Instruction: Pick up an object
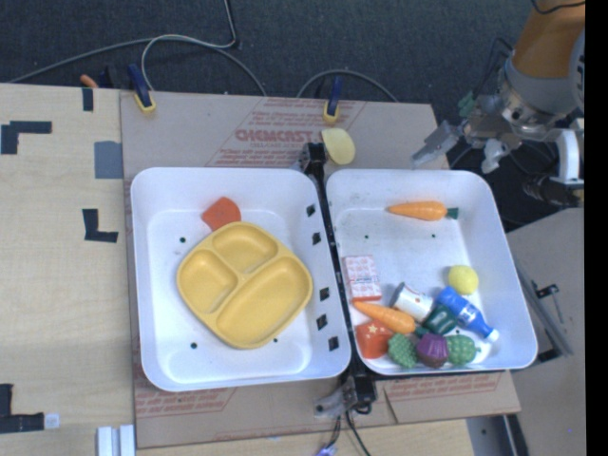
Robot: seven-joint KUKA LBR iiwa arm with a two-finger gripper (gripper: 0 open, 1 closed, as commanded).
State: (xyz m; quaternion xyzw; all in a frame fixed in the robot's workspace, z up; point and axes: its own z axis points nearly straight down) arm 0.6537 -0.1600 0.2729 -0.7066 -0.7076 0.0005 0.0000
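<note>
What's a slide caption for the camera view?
Gripper above right bin's far edge; toys clustered inside, yellow divided plate in left bin.

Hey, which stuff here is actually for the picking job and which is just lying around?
For the job:
claw, above the right bin's far edge
lone carrot
yellow lemon
blue bottle
second carrot
purple toy

Just lying about:
yellow divided plate in the left bin
orange piece behind it
blue clamps
cables

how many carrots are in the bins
2. One carrot lies alone near the far side of the right bin. The other carrot sits at the near pile's left edge. More could be hidden under that pile.
</note>
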